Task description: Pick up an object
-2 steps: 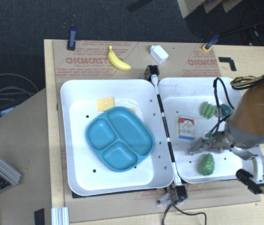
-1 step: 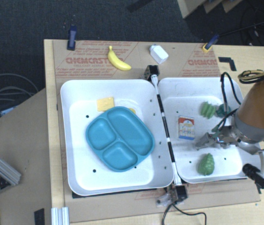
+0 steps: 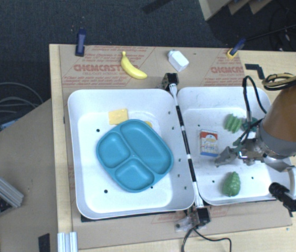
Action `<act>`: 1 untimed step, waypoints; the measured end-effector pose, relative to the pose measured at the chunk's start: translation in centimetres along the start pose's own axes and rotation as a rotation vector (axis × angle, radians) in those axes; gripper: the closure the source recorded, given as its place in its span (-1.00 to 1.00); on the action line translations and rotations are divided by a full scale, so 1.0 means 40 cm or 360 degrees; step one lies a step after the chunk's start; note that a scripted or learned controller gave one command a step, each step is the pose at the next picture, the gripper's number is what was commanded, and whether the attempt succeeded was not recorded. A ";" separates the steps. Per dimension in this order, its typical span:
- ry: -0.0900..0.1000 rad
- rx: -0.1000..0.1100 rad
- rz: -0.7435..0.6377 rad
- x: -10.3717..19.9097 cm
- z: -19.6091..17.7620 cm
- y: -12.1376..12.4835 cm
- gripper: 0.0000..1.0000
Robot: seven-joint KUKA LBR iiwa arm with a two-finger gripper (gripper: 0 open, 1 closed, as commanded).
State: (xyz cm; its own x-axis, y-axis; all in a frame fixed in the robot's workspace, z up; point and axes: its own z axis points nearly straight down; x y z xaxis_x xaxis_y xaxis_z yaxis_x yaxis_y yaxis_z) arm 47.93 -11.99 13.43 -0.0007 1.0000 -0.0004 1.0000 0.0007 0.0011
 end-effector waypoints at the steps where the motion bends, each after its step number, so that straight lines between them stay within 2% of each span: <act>1: 0.0002 0.0006 0.0002 -0.015 0.086 -0.002 -1.00</act>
State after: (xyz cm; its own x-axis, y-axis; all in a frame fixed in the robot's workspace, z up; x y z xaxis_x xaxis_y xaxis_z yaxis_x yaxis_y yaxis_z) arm 47.85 -12.58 10.00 0.0005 1.0000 0.0012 1.0000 -0.0005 -0.0024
